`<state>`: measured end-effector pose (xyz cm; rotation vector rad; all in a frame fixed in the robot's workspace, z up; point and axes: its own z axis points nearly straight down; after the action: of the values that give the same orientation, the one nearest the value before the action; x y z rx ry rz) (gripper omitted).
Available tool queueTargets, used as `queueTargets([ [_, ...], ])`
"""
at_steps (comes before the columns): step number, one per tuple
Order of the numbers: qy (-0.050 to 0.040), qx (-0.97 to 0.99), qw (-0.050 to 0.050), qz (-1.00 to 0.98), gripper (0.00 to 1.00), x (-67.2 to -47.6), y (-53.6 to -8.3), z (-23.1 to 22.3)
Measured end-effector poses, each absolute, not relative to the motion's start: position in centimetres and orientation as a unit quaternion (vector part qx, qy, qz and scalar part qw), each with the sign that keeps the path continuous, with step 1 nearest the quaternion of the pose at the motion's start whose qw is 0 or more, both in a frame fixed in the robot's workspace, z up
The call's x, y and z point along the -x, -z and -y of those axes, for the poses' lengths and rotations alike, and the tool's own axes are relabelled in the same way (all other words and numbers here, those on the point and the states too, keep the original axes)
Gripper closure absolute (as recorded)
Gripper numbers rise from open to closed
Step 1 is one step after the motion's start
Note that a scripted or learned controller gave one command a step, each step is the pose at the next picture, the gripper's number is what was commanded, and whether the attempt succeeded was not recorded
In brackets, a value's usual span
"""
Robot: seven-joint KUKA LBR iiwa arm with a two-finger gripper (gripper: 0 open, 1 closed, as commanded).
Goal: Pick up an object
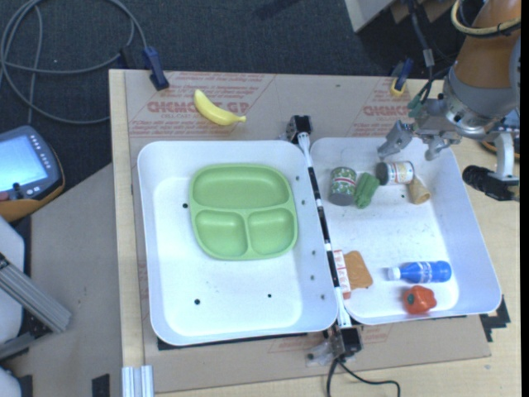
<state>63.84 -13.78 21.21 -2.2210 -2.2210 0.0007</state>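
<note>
Claw (417, 141) above right bin | blue bottle (421, 272) lying left-right

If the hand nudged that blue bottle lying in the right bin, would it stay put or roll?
The blue bottle lies on its side on the smooth floor of the right bin, so a sideways push would probably roll it. It looks like small, rigid plastic, likely light. Its rounded body might slip between fingers. The tomato close beside it could stop a roll toward that side.

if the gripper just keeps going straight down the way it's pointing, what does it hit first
Probably the small white jar lying just under the gripper in the right bin. Depth is hard to judge; it might land on bin floor beside it.
</note>
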Motion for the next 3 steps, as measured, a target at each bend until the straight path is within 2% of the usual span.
queueTargets([
  [1,-0.0004,0.707,0.001,0.707,0.00,-64.0,-9.1,15.5],
  [2,-0.0093,0.709,0.010,0.705,0.00,-65.9,-10.7,11.4],
  [3,-0.0026,0.708,0.000,0.706,0.00,-63.9,-8.4,11.5],
])
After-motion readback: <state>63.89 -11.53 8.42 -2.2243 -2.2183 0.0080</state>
